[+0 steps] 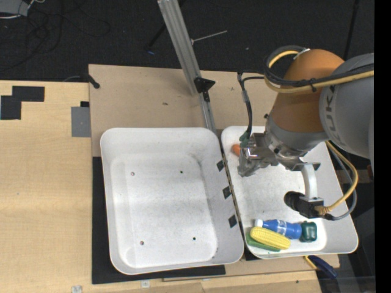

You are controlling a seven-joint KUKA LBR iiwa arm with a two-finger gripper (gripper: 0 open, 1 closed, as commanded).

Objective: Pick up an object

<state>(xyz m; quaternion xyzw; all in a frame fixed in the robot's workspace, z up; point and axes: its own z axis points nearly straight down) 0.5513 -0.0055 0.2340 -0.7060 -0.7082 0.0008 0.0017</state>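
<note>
End effector [247,163] hung low in right bin [342,240], finger state unclear | orange object [235,148] beside it | corn [269,238], blue bottle [286,227] at near edge

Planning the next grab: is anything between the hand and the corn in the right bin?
Nothing visible. The hand hovers at the far left of the right bin; the corn lies at its near edge beside a blue bottle, bare bin floor between.
</note>
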